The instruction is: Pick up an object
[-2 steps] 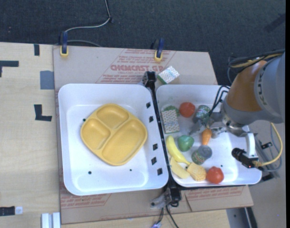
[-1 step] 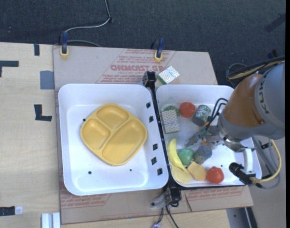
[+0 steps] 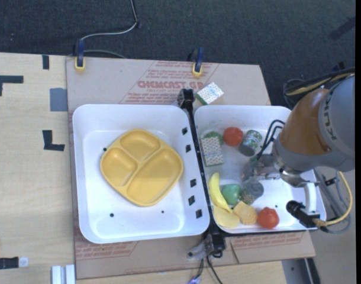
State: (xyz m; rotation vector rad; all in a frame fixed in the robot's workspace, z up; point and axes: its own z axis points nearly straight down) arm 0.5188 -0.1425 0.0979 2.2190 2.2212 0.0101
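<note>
the gripper (image 3: 255, 171) is reaching down into the right-hand shallow white bin (image 3: 285, 112), near the middle of that bin's floor; whether it is spread or closed cannot be told, since the tip is small and blurred among the items. no object is visibly caught in it.

the candidate objects are lying close around it. a small grey cylindrical can (image 3: 252, 190) is sitting just below the gripper, seeming to touch it or nearly so. a green round plastic fruit (image 3: 231, 192) is lying just left of that can, and a yellow plastic banana (image 3: 216, 189) is curving along the bin's left wall beyond the green piece. a pale yellow lumpy piece (image 3: 227, 219) and an orange-yellow block (image 3: 247, 213) are resting below the gripper, near the front wall, with a red plastic tomato (image 3: 267, 218) just to their right. above the gripper, a second small can with a green label (image 3: 251, 140) is lying beside a red round ball (image 3: 232, 136), and a speckled green-and-white packet (image 3: 212, 148) is sitting further left.

the grey arm with its orange band (image 3: 305, 129) is coming in from the gripper's right, over the bin's right edge.

well to the left, the other white bin (image 3: 86, 176) is holding a yellow divided plastic plate (image 3: 141, 167). both bins are resting on a brown cardboard sheet (image 3: 139, 81).
</note>
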